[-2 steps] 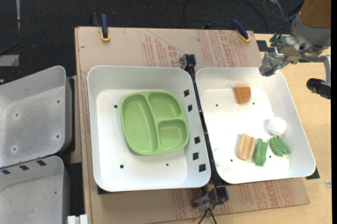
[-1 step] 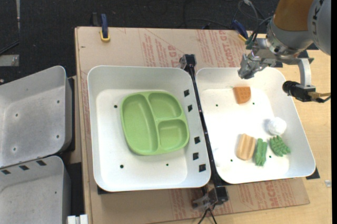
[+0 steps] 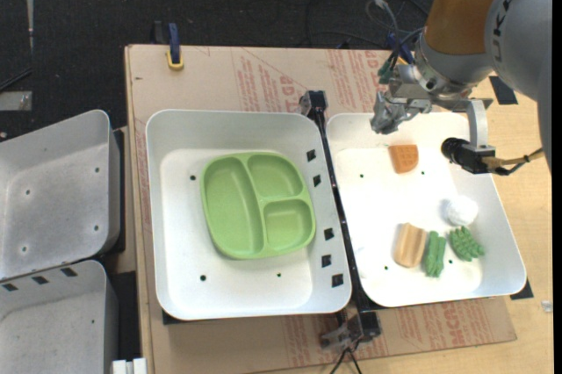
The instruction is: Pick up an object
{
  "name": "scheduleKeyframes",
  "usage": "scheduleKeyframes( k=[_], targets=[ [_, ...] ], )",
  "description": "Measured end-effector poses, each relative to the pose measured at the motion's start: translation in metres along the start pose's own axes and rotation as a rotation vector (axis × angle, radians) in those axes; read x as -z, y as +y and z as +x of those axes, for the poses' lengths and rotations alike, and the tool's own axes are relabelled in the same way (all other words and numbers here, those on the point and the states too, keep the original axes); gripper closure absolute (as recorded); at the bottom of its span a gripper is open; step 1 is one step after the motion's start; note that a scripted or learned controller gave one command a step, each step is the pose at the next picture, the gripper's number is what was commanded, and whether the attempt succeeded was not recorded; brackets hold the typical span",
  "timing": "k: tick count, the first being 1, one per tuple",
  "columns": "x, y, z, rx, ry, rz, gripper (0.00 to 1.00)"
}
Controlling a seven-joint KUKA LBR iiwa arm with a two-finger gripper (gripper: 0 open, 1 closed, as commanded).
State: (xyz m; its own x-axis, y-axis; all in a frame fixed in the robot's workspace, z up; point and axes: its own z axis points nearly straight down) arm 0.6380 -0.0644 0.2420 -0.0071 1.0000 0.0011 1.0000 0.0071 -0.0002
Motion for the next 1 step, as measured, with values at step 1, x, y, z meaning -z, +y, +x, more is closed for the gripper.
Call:
scheduleKeyframes(
  k=[1],
  targets=[
    [-0.0068,0.0011,0.0641,0.002,0.001,0.000,1.00]
  ],
)
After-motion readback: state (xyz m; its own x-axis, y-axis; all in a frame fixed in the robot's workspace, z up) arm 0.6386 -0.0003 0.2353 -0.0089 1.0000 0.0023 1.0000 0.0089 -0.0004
